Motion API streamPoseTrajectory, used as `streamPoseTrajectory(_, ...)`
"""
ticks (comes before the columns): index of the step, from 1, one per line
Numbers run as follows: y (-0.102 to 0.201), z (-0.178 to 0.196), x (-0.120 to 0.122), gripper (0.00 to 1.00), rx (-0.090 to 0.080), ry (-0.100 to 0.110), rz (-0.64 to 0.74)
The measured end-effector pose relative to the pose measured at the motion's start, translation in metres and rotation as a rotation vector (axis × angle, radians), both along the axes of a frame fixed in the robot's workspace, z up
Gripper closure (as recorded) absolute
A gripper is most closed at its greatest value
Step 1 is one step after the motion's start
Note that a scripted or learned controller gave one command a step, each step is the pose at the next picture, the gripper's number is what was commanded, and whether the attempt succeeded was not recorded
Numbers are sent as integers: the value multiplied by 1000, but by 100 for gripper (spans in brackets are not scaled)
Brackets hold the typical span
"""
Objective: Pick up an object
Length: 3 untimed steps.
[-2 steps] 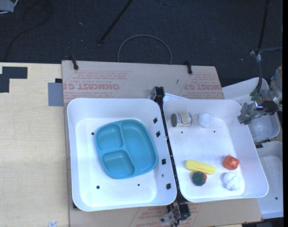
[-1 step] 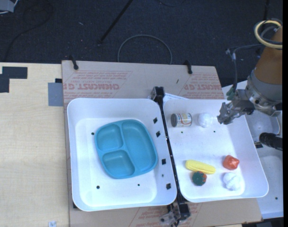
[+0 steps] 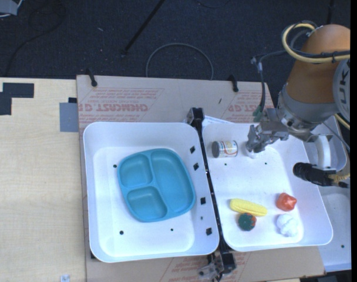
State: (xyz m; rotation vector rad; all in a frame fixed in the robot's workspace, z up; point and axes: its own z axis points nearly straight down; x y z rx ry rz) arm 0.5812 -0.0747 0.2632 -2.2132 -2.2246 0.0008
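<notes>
I see a dark carpeted floor (image 3: 108,22) behind my bench, with thin cables (image 3: 179,54) looping across it. A pale wooden tabletop (image 3: 32,187) sits left, a printed cardboard sheet (image 3: 143,101) beside it.

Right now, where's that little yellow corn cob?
In the camera view, the corn cob lies in the right bin, toward its near edge, just above a small green ball and left of a red piece.

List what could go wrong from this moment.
The hand hangs near the far wall of the right bin, beside the can rather than over it. A descent here may hit bare floor or the wall. The can lies on its side, so a nudge could roll it away.
</notes>
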Motion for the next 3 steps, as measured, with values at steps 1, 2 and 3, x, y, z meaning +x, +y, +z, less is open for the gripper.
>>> streamPoseTrajectory(1, 53, -1, 0, 100, 0, 1, -1)
streamPoseTrajectory(2, 96, -22, 5, 100, -2, 2, -5)
streamPoseTrajectory(3, 147, -19, 10, 100, -2, -1, -2)
